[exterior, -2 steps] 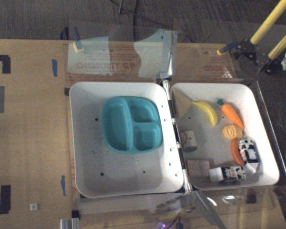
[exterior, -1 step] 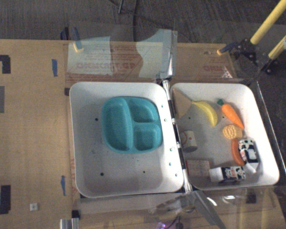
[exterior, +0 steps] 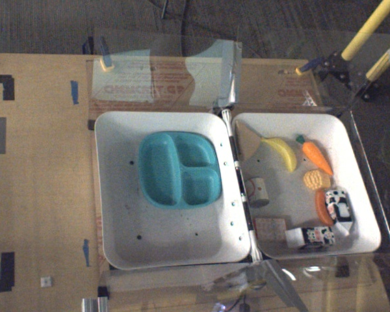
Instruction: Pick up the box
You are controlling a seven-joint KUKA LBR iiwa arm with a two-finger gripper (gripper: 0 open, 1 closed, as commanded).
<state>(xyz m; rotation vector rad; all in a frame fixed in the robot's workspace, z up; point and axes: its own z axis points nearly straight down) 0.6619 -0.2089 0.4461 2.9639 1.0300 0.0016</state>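
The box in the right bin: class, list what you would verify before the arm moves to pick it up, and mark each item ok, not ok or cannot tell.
1. Box in the right bin, near its front edge: ok.
2. Box lying flat: ok.
3. Free space around it: not ok; a second cow-patterned carton and a brown block crowd it.
4. Top uncovered: ok.
5. Teal plate out of the way, in the left bin: ok.
6. End effector ready: cannot tell.

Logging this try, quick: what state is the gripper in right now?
Gripper: cannot be told. The box lies in the right bin, with nothing gripping it.
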